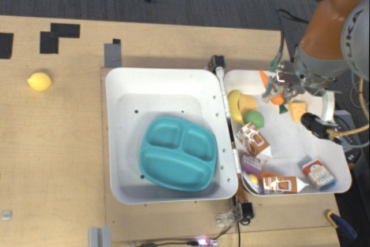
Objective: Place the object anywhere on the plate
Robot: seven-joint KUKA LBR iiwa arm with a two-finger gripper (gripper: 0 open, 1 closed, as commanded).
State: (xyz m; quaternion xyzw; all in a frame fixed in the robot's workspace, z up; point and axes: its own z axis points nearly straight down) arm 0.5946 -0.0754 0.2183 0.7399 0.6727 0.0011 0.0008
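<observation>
The arm entered from the right and was cut off by the frame's edge, so only its orange band and grey wrist showed, bent down over the far part of the right bin. The end effector sat low there, small and blurred; whether it was spread or pressed together could not be told. An orange piece, perhaps a toy carrot, lay just beneath it, partly hidden by the metal, and it could not be seen whether the two touched. Just right of the end effector lay a tan wedge; just left of it, a yellow banana and a green item. Nearer the camera lay small cartons, their labels too small to read. Well to the left, in the left bin, rested the teal divided plate. Far left on the bench sat a lemon.
</observation>
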